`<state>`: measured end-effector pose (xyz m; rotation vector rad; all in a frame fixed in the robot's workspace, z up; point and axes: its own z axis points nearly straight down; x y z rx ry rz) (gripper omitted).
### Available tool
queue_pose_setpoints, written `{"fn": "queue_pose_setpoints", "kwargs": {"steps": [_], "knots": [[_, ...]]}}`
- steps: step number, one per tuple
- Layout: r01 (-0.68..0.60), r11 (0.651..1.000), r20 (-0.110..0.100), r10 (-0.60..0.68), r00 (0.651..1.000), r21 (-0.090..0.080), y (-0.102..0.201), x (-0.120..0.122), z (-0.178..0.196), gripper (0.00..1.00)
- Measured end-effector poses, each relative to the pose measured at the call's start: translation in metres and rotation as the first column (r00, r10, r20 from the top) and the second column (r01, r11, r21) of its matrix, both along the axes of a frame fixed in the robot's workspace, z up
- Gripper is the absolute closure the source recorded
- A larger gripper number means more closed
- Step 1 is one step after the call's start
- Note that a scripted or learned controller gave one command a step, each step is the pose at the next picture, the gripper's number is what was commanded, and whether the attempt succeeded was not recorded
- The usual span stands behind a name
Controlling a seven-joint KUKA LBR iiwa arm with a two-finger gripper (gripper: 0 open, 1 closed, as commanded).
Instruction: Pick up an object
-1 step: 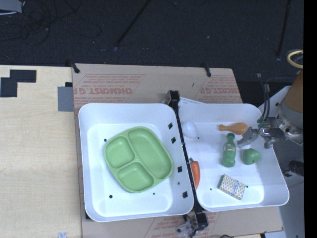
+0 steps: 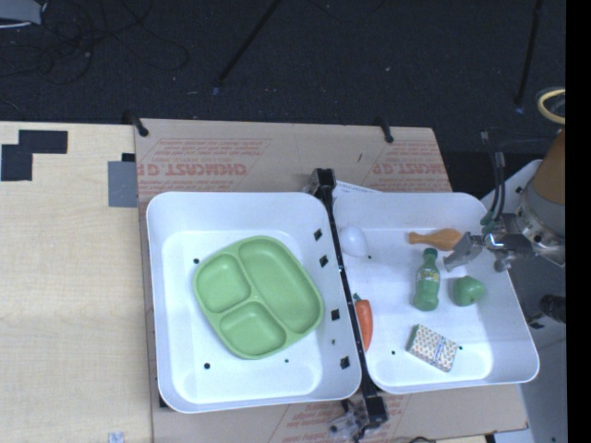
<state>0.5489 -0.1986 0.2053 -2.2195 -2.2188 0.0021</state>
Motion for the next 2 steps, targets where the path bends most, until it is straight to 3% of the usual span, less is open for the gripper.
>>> {"fn": "queue_pose_setpoints", "kwargs": {"steps": [2], "knots": [[0.0, 1.0, 0.004, 0.0, 1.0, 0.002, -0.003, -0.008, -0.088, 0.0]]}}
